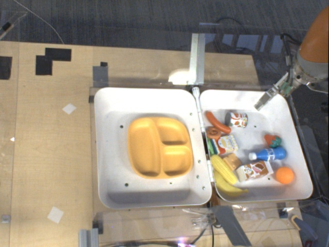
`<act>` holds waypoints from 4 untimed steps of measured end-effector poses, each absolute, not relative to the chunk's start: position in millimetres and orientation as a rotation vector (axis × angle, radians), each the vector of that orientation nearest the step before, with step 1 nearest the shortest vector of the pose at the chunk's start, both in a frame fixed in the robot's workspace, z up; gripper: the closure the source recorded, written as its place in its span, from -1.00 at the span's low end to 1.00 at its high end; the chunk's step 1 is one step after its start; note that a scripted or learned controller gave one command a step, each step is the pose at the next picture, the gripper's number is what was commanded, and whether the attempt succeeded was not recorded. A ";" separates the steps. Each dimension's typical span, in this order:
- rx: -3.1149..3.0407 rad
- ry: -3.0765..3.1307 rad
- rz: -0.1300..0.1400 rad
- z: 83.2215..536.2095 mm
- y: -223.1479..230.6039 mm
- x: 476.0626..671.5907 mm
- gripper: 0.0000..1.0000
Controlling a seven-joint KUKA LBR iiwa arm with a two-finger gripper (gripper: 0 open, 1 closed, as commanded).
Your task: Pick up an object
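The right bin (295,133) holds a heap of toy food. In it lie a red sausage (217,121), a small white can (238,119), a blue bottle (268,154), an orange ball (284,175), a yellow banana (227,178), a small carton (254,171) and a red and teal piece (272,139). My gripper (263,102) hangs over the bin's far right corner, slanting down and to the left. It is apart from every object, with the white can nearest, a little below and to its left. I see nothing held in it.
The left bin (110,138) carries a yellow divided plate (159,147) in its middle. A metal post (197,55) rises behind the seam between the two bins. The arm's orange band (314,42) sits at the upper right.
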State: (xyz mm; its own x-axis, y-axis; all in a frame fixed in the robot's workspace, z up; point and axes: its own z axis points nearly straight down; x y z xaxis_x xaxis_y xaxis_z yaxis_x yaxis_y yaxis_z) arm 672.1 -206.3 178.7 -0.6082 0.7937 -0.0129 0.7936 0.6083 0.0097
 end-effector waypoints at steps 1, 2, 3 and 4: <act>1.940 2.459 0.007 88.4 -205.6 620.2 -1.00; 2.152 2.280 0.009 88.0 -162.4 672.0 -1.00; 2.141 2.278 0.015 102.5 -163.4 674.7 1.00; 2.388 2.031 0.012 161.3 -114.2 671.5 1.00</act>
